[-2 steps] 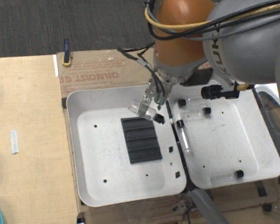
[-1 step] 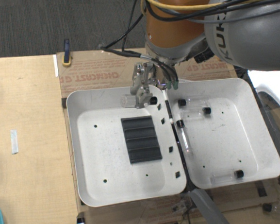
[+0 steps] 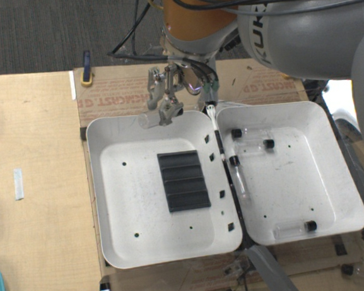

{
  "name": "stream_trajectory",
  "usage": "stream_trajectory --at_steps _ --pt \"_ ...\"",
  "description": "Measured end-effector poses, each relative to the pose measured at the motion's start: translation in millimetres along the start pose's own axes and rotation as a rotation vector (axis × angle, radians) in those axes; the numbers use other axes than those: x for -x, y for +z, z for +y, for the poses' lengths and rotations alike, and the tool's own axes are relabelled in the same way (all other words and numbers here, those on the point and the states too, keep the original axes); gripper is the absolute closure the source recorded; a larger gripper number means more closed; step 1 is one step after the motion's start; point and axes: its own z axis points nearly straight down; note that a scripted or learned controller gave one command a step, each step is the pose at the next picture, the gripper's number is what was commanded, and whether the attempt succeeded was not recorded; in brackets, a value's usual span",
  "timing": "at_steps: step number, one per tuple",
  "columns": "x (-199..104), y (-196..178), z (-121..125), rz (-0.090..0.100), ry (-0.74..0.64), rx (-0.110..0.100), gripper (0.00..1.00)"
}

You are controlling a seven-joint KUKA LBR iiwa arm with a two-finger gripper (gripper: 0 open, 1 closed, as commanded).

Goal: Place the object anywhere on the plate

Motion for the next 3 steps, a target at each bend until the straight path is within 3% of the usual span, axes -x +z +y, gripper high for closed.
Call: stream_trajectory --at_steps 1,2,3 --pt "16.2 5.5 45.6 -0.001 -0.335 0.001 1.00" --pt "16.5 33.7 46.9 0.001 -0.041 0.000 1.00" --pt "3.1 89.7 55.0 0.000 -0.115 0.000 1.00"
